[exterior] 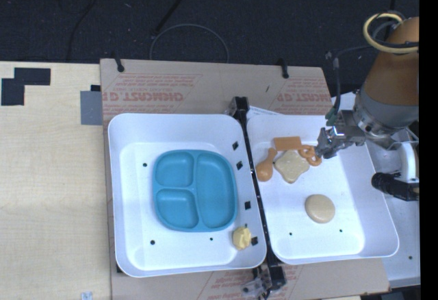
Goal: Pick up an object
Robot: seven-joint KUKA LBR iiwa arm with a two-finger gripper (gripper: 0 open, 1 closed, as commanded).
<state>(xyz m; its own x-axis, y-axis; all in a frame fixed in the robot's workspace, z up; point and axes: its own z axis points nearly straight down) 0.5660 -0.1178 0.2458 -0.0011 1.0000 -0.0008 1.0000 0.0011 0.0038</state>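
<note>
Grey arm (383, 96) over right bin (369, 240)

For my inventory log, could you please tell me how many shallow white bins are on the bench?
2: the left bin holds a blue divided plate; the right bin, touching it, holds small food-like items.

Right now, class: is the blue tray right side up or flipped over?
Right side up. The blue tray lies flat in the left bin, its three compartments facing up as hollows inside a raised rim.
</note>
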